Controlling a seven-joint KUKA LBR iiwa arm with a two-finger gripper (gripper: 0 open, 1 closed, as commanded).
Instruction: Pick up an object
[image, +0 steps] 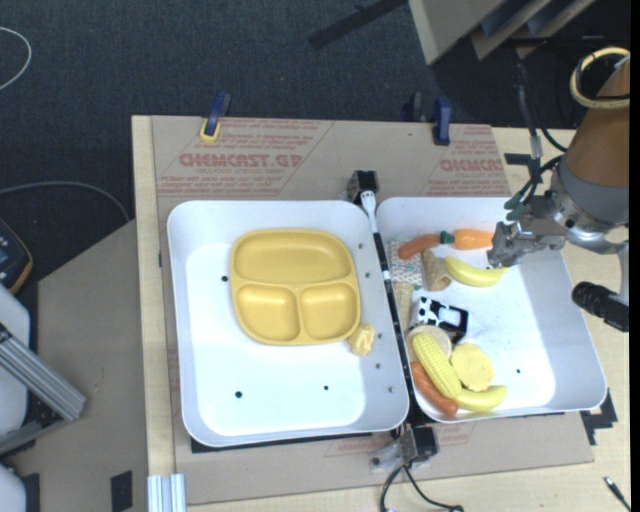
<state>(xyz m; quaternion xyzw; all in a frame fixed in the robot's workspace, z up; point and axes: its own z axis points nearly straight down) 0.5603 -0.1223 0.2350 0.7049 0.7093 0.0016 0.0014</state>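
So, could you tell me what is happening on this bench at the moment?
A robot arm reaches in from the right, its end effector low over the right bin, right beside a banana near the bin's far end. Nothing is visibly lifted yet. That bin also holds a carrot, a corn cob and other toy foods bunched along its left side. The left bin holds a yellow divided tray and a small yellow piece beside it.

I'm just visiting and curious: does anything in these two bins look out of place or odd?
One small yellow piece lies loose in the left bin, against the yellow divided plate's corner, while all the other toy food is piled in the right bin.
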